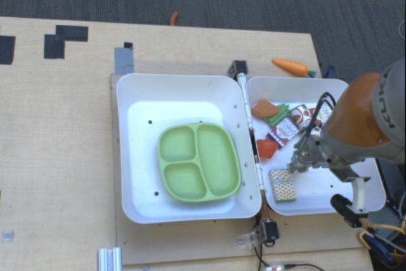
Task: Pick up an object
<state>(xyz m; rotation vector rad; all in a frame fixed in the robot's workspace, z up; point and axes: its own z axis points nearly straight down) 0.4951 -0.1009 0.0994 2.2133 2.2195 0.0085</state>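
What you can't make out from the overhead camera

The arm [365, 120] runs off the right edge, so you see just its orange band and wrist. Its bulk covers the right part of the right bin [374, 197], hiding whatever lies under it, and it overlaps the far end of the printed packets [293, 124]; their labels are too small for you to read. The gripper [299, 165] sits below the wrist, and you cannot tell how its fingers stand. The patterned square item [283, 186] near it is too small to identify. At the bottom edge, the cables [269, 257] and a metal bracket [109, 258] are cut off, as is the black tape patch [5, 49] at the left edge.
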